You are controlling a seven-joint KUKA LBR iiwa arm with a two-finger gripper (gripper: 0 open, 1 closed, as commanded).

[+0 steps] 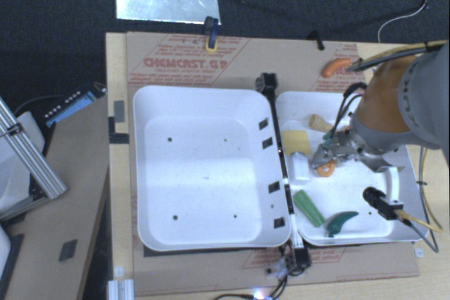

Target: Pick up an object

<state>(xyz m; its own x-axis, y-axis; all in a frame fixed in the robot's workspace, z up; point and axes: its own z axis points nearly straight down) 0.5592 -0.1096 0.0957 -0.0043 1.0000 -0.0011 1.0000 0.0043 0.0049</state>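
The end effector (328,155) is seen low inside the right bin (401,232), near that bin's middle and toward its left half. A small orange object (324,169) is seen directly at its tips, touching or nearly touching them; whether it is clasped between the fingers cannot be told, nor can the width of their opening be made out. The grey arm (408,105) with its orange band is stretched in from the right and covers the bin's upper right part.

Just left of the end effector, a pale yellow block (295,142) is lain near the bin's left wall. A tan piece (320,124) is seen just above the end effector, near the arm's cables. Lower down, a green stick-shaped object (308,208) is set at a slant near the lower left corner, and a dark teal curved object (341,221) is placed beside it, close to the bin's near rim. A bare stretch of white floor is left between these two and the end effector.

The left bin (151,105) is separated from the right one by a dark strip of clips (275,151) along the shared edge, which is close to the yellow block. Both bins are carried on a brown board (190,60) on the tabletop (70,172). An orange object (337,67) is seen outside the bins, on the board beyond the right bin's far rim.
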